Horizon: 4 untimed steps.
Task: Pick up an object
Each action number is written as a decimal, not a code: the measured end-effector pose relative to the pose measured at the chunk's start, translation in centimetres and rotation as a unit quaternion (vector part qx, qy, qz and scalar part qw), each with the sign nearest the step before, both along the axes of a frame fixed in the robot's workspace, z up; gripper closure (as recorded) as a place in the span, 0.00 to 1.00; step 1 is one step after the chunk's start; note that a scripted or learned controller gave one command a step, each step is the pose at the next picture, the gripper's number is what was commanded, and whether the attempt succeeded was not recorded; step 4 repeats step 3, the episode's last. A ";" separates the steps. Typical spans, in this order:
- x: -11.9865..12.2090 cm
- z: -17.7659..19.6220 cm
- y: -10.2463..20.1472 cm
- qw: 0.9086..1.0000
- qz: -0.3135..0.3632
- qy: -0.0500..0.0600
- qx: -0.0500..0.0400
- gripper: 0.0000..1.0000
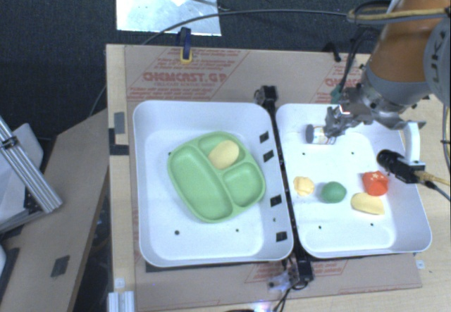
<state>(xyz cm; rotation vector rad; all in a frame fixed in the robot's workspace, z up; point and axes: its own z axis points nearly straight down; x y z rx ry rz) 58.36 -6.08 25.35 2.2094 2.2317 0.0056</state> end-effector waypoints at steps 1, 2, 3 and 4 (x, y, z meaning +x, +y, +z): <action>1.4 -1.8 5.2 1.000 0.000 0.001 0.000 1.00; 3.1 -1.2 10.7 1.000 0.000 0.000 0.000 1.00; 4.7 -1.5 16.3 1.000 0.000 0.000 0.000 1.00; 4.7 -1.5 16.3 1.000 0.000 0.000 0.000 1.00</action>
